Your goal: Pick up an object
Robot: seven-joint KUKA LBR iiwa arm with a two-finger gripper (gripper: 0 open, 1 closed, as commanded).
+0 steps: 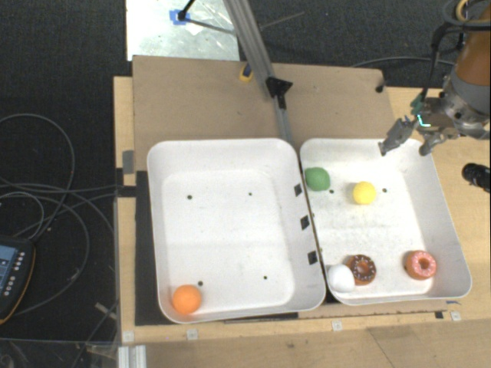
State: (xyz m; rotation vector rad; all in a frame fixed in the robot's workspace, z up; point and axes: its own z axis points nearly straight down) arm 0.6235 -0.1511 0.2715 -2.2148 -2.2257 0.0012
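The pincer (409, 138) hangs over the far right corner of the right bin (445, 205), just at its rim, beneath the grey arm with its orange band (472, 48); its two fingers are spread apart and nothing sits between them, so it holds nothing. The nearest thing to take is the yellow ball (364, 193), which lies on the bin floor down and to the left of the pincer in the camera view, near but apart from it; the green ball (317, 179) lies further left, close by the wall shared with the left bin (222, 228); both are round, so neither has a long axis or points any way, and I judge the pincer may close from any side. Along the near edge of the right bin sit a white ball (341, 277) touching a brown doughnut (361, 269), and a pink doughnut (420, 264) apart to the right; the doughnuts lie flat, rings facing up. An orange ball (186, 299) rests in the near left corner of the left bin, well apart from the pincer; the surface (207, 98) carries both bins; the pick, in my judgement, has not begun, and the next move is a short reach down and leftward.
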